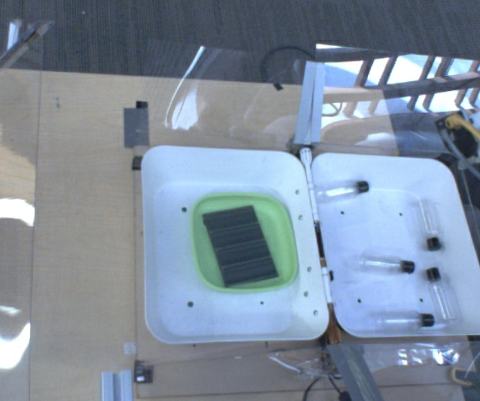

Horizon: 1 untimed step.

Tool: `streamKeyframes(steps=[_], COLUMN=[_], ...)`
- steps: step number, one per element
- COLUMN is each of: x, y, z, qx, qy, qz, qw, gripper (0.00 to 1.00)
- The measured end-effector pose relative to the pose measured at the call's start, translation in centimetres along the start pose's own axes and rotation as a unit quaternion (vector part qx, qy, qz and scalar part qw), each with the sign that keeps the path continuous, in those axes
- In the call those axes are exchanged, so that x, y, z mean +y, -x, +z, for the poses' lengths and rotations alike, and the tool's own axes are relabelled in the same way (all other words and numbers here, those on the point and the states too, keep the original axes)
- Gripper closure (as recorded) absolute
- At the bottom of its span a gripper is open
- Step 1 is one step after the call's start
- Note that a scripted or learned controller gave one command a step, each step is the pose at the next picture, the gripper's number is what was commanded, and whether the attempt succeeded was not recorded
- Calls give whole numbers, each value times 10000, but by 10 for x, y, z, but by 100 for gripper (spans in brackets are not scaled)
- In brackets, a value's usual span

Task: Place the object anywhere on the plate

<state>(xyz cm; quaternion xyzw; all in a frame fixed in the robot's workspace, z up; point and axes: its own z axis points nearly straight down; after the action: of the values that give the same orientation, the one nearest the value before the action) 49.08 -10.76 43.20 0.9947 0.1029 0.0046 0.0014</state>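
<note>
A: Where's the object?
B: A dark ribbed block [239, 246] is lying flat on the green plate [287, 224], roughly centred and turned a bit off the plate's edges. The plate is in the left bin [152, 249].
A: End effector?
B: Can't tell, nothing here lets me read how far open it is or whether it has anything.
A: Right bin [467, 224]?
B: Five clear tubes with black caps, all lying down and apart from each other. One is near the back left corner [342, 190] and one along the right side [427, 222]. One is mid-bin [384, 264], one is front right [441, 297], and one runs along the front wall [397, 318].
A: Anything hard to read?
B: The tube bodies are nearly see-through against the white, so the caps are the only solid cue. I can't tell whether they have contents. Glare patches on the counter [73, 224] wash out its surface on the left. At the far right, a cable with a yellow fitting [457, 124] is cut off by the frame. Wires at the front edge [307, 366] below the bins are partly cropped too.
</note>
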Motion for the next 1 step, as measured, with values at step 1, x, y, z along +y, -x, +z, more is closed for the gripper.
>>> streamKeyframes(steps=[1], x=[0], y=[0], z=[0], qx=[0], qy=[0], qz=[0], qw=[10000], gripper=[0])
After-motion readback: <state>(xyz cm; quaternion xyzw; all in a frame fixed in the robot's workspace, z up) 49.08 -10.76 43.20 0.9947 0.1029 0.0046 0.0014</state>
